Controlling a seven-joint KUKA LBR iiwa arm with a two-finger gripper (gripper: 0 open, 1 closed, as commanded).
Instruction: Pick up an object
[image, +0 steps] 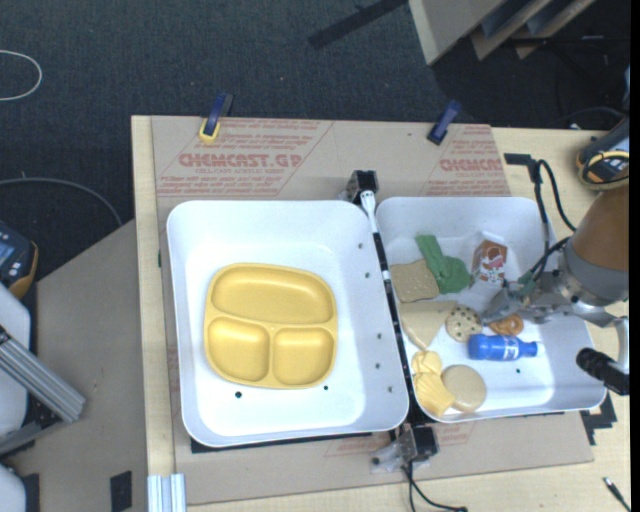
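The right bin (530, 390) holds several small items. At its back lie a green piece (440, 262), a tan flat slice (413, 281) and a red and white packet (490, 260). A speckled cookie (461, 323), a brown pretzel (507, 326) and a blue bottle (502, 348) lie in the middle. A yellow banana-like piece (428, 378) and a round tan bun (464, 386) rest at the front. My gripper (508, 297) hangs low over the bin's middle, just above the pretzel and below the packet. Nothing visibly sits in it.
The left bin (190, 300) bears a yellow divided plate (270, 324). A black divider strip (385, 300) runs between the bins. The arm (600, 260) crosses the right bin's right rim. Cables (545, 200) trail at the back right.
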